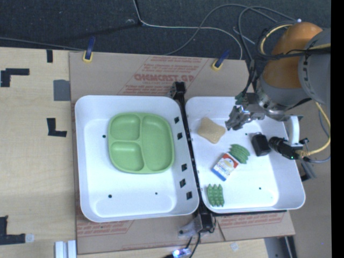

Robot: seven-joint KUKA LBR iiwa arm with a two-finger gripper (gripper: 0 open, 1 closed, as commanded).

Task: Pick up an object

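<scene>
We see the end effector (235, 121) over the right bin (279, 195) — whether it is wide or narrow we cannot tell. Just left of it lies a tan sponge (210, 130); a green divided plate (141, 143) sits in the left bin (88, 160).

a pale wooden counter (32, 160) carries black tape marks along its left side, and a sheet of brown cardboard (156, 77) with red printing lies on it, held at its far edge by a blue and yellow clamp (88, 50) and a second clamp (220, 61). beyond the counter lies dark carpet (80, 9), crossed by thin grey cables (177, 26). the light is even and soft
</scene>
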